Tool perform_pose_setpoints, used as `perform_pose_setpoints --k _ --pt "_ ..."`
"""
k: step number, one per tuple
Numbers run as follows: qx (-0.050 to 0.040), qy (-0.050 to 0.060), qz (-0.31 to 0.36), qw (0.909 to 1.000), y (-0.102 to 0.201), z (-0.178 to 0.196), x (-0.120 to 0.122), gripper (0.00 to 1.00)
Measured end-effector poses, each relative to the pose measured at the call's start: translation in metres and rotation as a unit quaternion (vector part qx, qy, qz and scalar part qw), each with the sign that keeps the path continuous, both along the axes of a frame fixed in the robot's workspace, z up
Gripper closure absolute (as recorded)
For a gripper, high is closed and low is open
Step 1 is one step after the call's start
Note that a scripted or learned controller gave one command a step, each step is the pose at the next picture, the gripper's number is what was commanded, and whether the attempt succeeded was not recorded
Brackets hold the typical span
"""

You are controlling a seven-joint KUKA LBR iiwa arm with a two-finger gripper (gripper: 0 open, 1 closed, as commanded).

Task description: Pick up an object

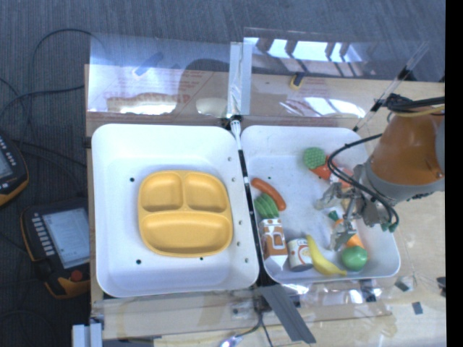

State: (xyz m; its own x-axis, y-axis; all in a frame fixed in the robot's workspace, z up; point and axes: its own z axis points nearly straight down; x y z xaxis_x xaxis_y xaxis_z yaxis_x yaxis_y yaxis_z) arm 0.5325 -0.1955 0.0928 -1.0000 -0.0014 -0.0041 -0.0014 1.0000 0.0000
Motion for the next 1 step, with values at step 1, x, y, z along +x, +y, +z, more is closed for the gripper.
perform_pose_setpoints --k 1 --pt "-0.0018 -0.008 0.022 0.9997 -0.026 -0.001 -0.0294 0.0"
